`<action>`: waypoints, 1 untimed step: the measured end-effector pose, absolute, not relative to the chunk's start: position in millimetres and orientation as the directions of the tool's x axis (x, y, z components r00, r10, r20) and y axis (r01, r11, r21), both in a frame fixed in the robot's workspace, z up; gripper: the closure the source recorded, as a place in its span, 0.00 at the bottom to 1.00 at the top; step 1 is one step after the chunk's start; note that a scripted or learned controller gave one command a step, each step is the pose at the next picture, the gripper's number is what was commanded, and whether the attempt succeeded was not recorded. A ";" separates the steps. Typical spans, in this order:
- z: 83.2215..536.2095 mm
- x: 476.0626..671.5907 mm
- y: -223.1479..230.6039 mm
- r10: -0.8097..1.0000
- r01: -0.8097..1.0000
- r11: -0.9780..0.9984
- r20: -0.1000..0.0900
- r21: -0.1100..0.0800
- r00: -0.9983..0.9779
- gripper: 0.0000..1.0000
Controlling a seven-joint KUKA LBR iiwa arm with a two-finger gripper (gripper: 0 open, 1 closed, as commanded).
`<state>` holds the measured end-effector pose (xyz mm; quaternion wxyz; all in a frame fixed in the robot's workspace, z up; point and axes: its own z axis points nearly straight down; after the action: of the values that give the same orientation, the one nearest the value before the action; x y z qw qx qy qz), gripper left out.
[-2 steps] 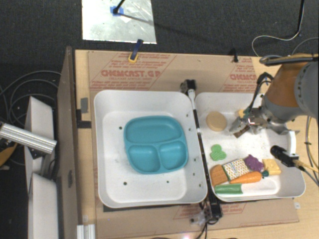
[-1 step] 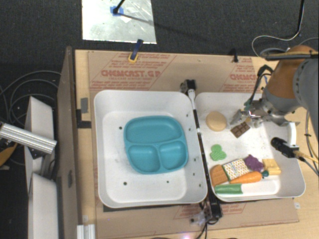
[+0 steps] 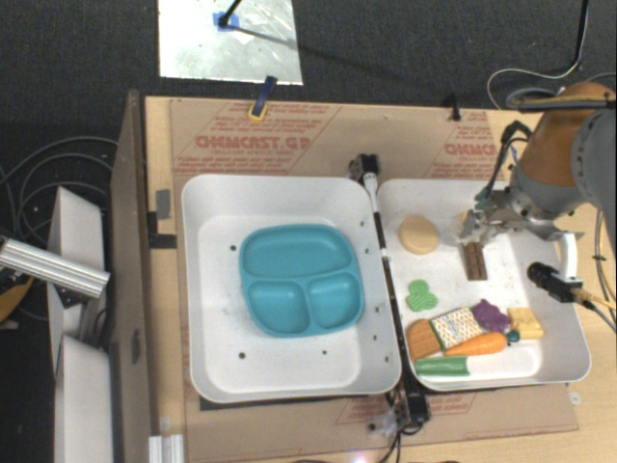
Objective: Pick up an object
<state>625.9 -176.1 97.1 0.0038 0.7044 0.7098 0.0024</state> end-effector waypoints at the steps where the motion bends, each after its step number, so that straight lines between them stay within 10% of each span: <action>1: 169.4 615.8 -99.5 1.000 1.000 0.011 0.003 0.007 -0.011 1.00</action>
<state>615.8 -99.5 169.4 0.0017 0.7033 0.7109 0.0035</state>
